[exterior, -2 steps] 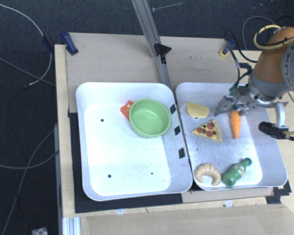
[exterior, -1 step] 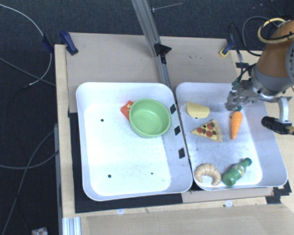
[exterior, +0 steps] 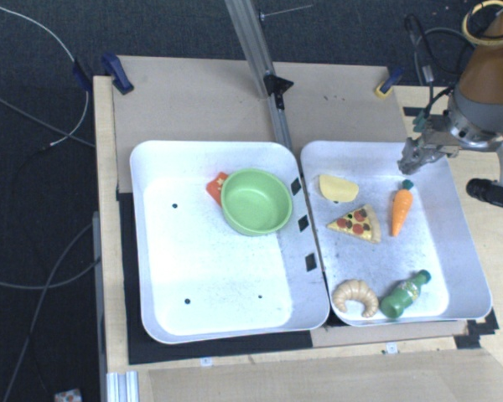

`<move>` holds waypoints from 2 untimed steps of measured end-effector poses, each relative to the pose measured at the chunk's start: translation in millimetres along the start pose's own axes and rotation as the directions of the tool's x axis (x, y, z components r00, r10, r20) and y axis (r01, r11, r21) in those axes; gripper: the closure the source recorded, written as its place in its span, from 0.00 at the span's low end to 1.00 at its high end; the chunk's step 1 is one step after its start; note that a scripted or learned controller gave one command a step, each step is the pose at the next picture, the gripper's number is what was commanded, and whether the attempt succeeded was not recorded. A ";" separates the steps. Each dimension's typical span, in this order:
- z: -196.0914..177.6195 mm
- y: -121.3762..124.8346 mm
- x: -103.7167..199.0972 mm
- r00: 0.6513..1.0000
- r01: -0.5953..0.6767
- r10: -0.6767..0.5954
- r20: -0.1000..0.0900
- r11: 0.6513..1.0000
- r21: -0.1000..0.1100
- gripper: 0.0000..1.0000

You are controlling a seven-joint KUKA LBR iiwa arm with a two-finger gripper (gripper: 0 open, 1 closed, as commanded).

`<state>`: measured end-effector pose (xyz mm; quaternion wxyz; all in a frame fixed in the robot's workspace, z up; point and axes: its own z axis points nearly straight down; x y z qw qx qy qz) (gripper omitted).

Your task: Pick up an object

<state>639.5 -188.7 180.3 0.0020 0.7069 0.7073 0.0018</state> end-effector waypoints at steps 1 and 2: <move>-69.2 3.8 0.3 1.000 0.001 -0.001 0.002 1.000 -0.007 1.00; -79.9 5.0 0.5 1.000 0.001 -0.001 0.002 1.000 -0.002 1.00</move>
